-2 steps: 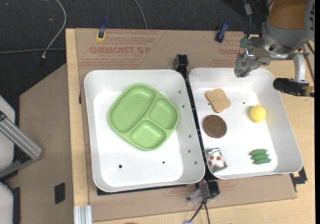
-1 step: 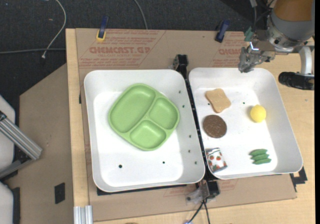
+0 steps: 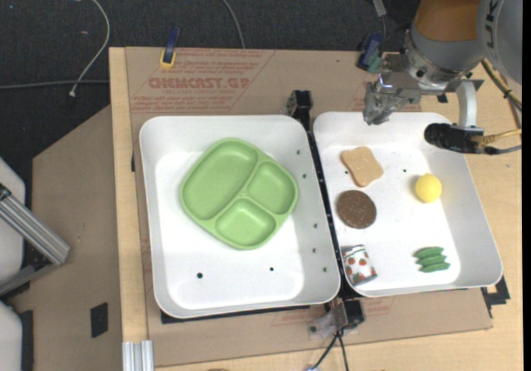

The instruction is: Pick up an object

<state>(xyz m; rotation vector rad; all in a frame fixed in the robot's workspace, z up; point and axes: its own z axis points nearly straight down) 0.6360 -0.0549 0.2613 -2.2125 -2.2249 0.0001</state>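
gripper (image 3: 380,109) over right bin (image 3: 473,195) rim (grip state unclear) | toast (image 3: 362,165) nearest | green tray (image 3: 239,192) left

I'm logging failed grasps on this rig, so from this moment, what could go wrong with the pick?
1. The gripper hangs over the right bin's far rim, away from every item; descending here would likely close on nothing or hit the rim.
2. The toast slice and brown cookie lie flat and close together, so fingers may slide off or nudge both.
3. The yellow lemon is round and could roll away.
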